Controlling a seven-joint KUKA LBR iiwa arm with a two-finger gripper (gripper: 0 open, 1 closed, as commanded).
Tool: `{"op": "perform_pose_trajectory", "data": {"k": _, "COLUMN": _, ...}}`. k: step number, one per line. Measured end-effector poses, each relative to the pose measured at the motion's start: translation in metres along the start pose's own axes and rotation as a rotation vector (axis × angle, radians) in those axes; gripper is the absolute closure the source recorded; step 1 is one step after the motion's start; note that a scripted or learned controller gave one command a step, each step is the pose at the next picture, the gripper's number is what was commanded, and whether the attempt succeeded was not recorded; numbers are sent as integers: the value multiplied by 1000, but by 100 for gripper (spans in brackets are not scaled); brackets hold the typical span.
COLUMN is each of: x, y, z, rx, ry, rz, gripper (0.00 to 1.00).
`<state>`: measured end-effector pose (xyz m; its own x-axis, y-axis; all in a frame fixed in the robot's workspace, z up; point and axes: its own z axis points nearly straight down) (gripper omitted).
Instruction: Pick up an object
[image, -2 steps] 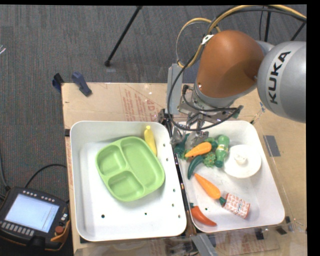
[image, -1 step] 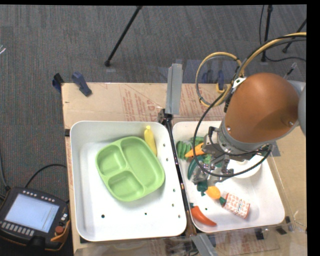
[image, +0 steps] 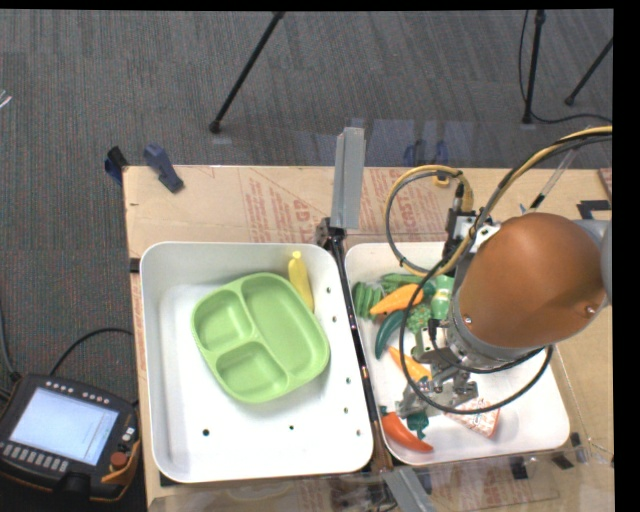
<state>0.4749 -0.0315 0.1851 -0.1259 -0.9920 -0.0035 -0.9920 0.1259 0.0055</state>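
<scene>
We're scanning for anything legible, and the only lettering sits on the brown board (image: 262, 205) under the two bins: faint red print runs across it above the left bin (image: 160, 330) and again beside the grey upright post (image: 348, 180), but it lies upside down and too washed out for us to make out a word. The handheld pendant (image: 65, 432) at lower left shows a lit screen with nothing we can read.
</scene>
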Motion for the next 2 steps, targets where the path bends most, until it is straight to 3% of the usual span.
{"op": "perform_pose_trajectory", "data": {"k": 1, "x": -52, "y": 6, "z": -10, "rx": 3, "ry": 0, "rz": -94, "gripper": 100}}
{"op": "perform_pose_trajectory", "data": {"k": 2, "x": -36, "y": -50, "z": -87, "rx": 6, "ry": 0, "rz": -277, "gripper": 100}}
